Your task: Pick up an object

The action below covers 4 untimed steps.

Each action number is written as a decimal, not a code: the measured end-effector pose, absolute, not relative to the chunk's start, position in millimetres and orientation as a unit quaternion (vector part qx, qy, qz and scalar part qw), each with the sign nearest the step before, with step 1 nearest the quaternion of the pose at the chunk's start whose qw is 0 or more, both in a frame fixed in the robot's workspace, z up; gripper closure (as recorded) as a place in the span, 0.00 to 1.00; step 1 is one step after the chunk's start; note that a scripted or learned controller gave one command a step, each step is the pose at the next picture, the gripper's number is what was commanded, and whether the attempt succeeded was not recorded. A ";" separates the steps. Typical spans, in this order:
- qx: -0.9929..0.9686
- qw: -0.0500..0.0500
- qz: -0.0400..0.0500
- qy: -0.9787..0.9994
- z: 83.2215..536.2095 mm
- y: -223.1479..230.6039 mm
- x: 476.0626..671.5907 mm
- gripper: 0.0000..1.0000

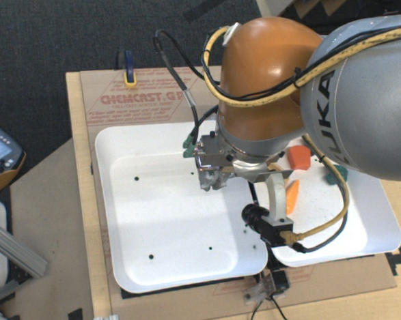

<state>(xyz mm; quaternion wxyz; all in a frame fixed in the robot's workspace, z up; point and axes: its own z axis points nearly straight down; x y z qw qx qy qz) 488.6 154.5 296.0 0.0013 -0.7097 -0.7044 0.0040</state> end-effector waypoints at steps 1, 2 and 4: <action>-0.708 -0.001 -0.001 -0.706 323.6 137.9 479.2 1.00; -0.706 -0.004 -0.010 -0.708 507.0 153.1 480.0 1.00; -0.707 0.000 -0.001 -0.707 365.6 182.1 479.5 1.00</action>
